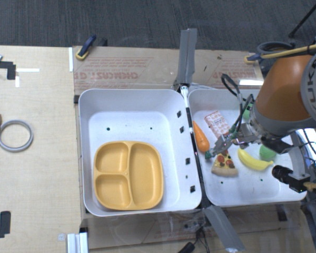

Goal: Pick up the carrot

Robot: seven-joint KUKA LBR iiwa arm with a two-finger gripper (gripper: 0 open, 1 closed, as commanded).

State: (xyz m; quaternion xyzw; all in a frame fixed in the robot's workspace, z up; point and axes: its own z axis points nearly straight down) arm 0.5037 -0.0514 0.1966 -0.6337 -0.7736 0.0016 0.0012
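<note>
The orange carrot (200,136) lies in the right bin (242,194), close to its left wall, with its green end toward the front. My gripper (219,147) hangs low just right of the carrot's front end and above the pizza slice (224,164). Nothing visibly sits in the gripper. The arm's orange band (284,88) covers the bin's back right part.
A red-and-white packet (217,122) lies behind the gripper. A banana (254,161) and a green item (267,152) sit to its right. The left bin (121,107) holds a yellow divided plate (129,174). A tape roll (15,135) rests on the bench at far left.
</note>
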